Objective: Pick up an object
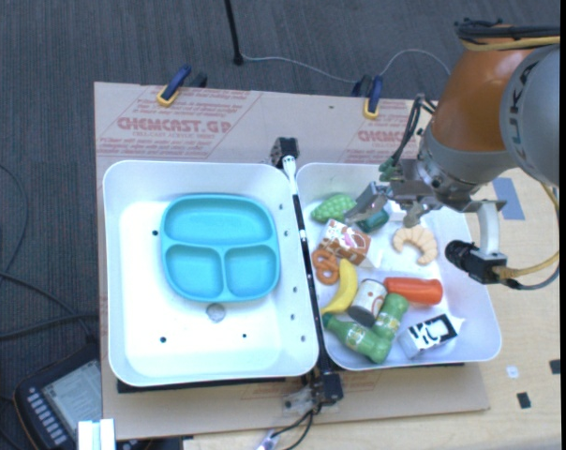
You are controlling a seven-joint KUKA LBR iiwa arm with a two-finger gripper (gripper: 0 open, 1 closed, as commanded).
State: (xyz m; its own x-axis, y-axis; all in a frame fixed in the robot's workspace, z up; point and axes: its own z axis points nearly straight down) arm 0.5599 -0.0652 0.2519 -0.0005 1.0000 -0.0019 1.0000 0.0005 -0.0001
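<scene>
**Gripper poised over the right bin's toys**

The gripper [393, 204] is seen spread open at the 12 o'clock end of the right bin [484, 340], with nothing between its fingers. A teal toy [374, 219] lies just under the left finger. A croissant [415, 242] lies at 5 o'clock from the gripper, a green toy [333, 206] at 9 o'clock. Toward 6 o'clock are found a carrot [415, 290], banana [342, 290], can [367, 300], green bottle [363, 337] and carton [432, 333]. A blue tray [219, 248] rests in the left bin [133, 345].
</scene>
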